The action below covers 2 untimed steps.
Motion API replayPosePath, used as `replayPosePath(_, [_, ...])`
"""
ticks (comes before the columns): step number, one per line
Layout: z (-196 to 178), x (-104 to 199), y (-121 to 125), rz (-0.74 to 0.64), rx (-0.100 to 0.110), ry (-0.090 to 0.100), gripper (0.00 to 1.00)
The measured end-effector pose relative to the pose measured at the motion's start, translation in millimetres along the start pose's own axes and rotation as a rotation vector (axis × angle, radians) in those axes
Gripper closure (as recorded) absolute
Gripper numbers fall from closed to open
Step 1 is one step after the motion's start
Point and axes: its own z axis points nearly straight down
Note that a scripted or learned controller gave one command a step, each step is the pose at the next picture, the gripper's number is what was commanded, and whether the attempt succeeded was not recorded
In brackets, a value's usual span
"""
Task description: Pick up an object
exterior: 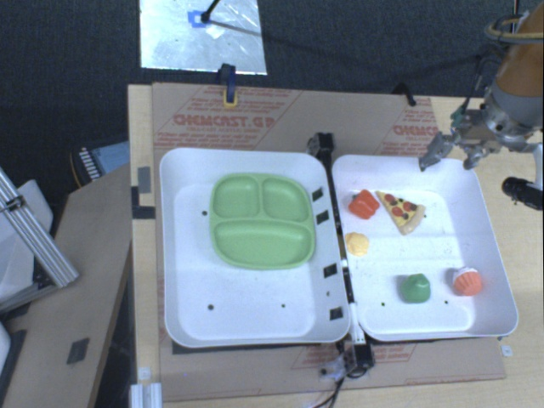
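Right now, from the overhead camera, I see the gripper [449,150] hanging over the far right corner of the right bin [489,228], at the end of the grey arm [518,83] that comes in from the right with its orange band above the wrist. Its two fingers are spread apart, one toward the bin's back rim and one further right, and I see nothing between them.

Below it, the right bin carries five small objects. A red pepper-like piece [365,204] sits near the back left, with a toy pizza slice [402,211] just beside it to the right. A small yellow piece [358,244] lies close to the bin's left wall. Toward the front, a green block [416,288] rests near the middle and an orange-and-white cupcake-like toy [467,281] sits to its right, the two apart from each other. All five are well clear of the gripper.

Over in the left bin [183,304] I see a green divided plate [261,221] lying flat near the middle. Both bins rest on a cardboard sheet [280,117] with red lettering.
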Motion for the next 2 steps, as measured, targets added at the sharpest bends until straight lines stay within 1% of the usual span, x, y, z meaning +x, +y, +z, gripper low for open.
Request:
replayPosePath(1, [-6.7,0.3,2.5,-0.002,-0.011,-0.002,0.0])
replayPosePath(2, [55.7,2.5,4.4,-0.004,-0.006,-0.001,0.0])
